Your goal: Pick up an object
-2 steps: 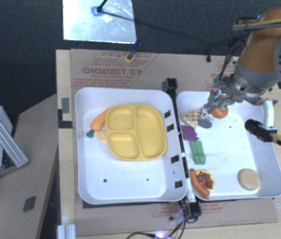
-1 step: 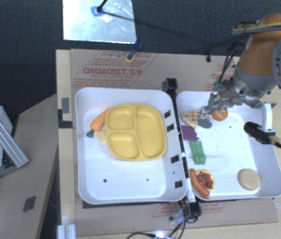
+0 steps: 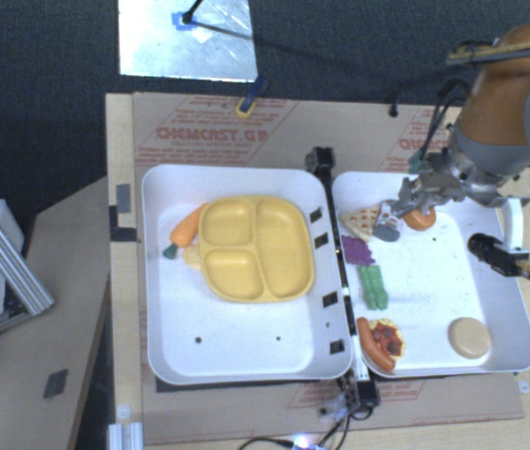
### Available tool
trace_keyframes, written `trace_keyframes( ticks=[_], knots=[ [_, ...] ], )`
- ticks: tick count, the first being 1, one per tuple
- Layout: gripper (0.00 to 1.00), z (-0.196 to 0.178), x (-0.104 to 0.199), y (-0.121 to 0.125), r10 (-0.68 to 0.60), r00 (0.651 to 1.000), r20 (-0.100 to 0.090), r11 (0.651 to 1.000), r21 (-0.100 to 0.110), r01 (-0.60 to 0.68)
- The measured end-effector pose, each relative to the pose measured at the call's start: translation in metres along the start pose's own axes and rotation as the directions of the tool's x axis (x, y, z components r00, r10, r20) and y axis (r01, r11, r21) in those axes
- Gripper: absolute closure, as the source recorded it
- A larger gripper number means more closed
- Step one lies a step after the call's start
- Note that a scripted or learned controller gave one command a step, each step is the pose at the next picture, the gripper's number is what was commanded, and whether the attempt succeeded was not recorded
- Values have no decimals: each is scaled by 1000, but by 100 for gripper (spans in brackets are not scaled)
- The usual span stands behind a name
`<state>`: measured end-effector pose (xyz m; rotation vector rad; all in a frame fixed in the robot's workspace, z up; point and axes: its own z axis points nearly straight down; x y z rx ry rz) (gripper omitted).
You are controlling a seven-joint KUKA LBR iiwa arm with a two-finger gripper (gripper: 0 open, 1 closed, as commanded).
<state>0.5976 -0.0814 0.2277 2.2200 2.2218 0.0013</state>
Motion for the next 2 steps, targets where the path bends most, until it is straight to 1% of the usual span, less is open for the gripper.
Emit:
trace_keyframes(
  ticks=[1,2],
  knots=[
    [100,11,2,17,-4,1000,1,1000,-2,4],
    [100,-7,1,10,-1,1000,0,1000,-2,1]
  ],
)
